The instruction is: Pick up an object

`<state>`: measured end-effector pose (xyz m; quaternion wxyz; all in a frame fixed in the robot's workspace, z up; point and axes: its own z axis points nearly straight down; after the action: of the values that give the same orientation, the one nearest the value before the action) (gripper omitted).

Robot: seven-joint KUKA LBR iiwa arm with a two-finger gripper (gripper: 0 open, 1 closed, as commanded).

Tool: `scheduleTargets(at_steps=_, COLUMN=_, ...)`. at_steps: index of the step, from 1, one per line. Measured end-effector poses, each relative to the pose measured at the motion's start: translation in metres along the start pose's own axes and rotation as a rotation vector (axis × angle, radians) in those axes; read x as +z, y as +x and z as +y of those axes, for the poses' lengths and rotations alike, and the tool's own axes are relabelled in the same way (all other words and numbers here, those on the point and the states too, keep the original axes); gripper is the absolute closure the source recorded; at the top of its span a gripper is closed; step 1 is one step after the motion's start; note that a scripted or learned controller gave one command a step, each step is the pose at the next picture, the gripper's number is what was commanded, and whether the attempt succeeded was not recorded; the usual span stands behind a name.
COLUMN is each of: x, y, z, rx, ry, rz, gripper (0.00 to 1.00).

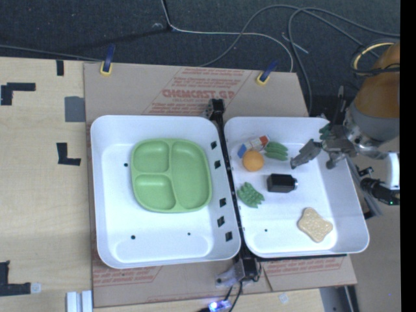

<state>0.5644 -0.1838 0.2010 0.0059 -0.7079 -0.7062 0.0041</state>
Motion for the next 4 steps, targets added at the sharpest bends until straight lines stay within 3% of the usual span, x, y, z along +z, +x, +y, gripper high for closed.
scheduleTargets(at_steps=1, x=-0.007, y=0.000, z=0.003, rx=-0.003, ry=-0.013, rz=-0.003, gripper=0.00)
scheduleTargets(at_steps=2, x=0.054, y=-0.005, z=0.009, rx=-0.003, ry=-0.008, rz=-0.002, gripper=0.00)
scheduleTargets(at_steps=3, x=0.096, y=-0.012, z=0.008, rx=-0.001, ry=-0.019, rz=-0.001, gripper=0.00)
scheduleTargets(at_steps=4, x=0.105, y=-0.011, z=0.016, rx=-0.005, ry=-0.030, rz=0.001, gripper=0.00)
